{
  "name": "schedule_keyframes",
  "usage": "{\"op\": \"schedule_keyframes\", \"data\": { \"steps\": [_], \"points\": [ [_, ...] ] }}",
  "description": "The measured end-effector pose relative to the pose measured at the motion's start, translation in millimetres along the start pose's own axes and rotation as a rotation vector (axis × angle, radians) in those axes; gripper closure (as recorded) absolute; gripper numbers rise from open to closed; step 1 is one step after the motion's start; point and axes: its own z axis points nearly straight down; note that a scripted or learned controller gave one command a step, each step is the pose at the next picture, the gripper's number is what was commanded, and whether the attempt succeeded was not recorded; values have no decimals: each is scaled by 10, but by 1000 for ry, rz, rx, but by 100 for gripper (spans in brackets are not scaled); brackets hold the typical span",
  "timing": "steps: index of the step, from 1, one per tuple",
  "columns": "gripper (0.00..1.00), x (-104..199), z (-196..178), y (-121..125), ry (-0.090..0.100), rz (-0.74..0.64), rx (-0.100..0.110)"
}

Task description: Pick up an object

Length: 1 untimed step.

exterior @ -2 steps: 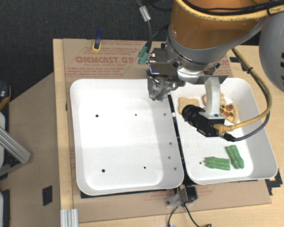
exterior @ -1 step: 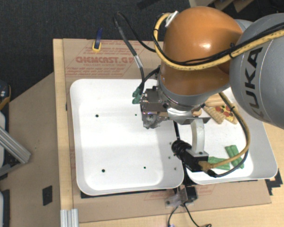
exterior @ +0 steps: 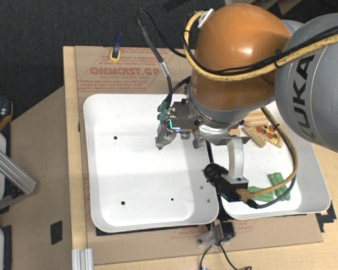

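Two white bins sit side by side on cardboard. Over the left bin (exterior: 129,167) hangs the gripper (exterior: 169,129). The green object (exterior: 276,187) lies in the right bin (exterior: 312,176), well off toward the arm's side, long axis roughly across.

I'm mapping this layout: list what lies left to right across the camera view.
Left bin → tool over the seam between the bins → green object in the right bin.
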Motion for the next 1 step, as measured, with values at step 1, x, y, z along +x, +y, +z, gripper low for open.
{"op": "schedule_keyframes", "data": {
  "steps": [1],
  "points": [
    [0, 539, -595, 0, 4, -8, -8]
  ]
}}
